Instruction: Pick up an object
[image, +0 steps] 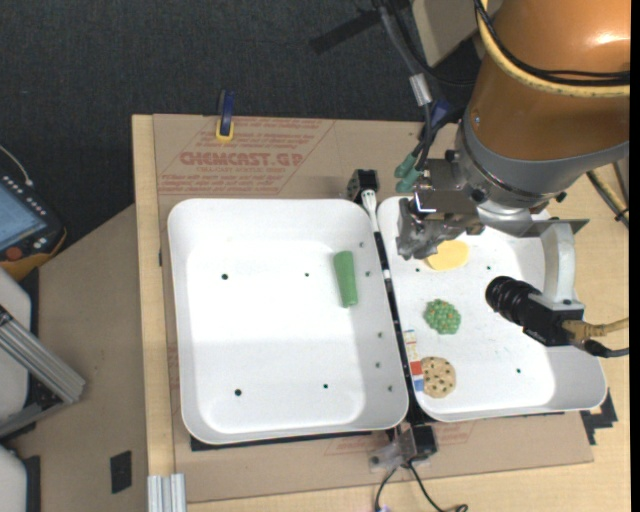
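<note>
- The hand (413, 243) hangs over the far left corner of the right bin (520, 395), close to the wall it shares with the left bin (200, 300).
- From where I stand I cannot tell whether the hand is wide or narrow, and I see nothing held in it.
- A flat yellow piece (449, 257) lies in the right bin just beside the hand, partly under the wrist.
- Nearer the front of that bin sits a bumpy green ball (442, 317), and in front of that a speckled cookie (438, 376) by the left wall.
- A green stick (345, 278) lies alone in the left bin, near its right wall.
- Both bins rest on a cardboard-covered surface (250, 165).
</note>
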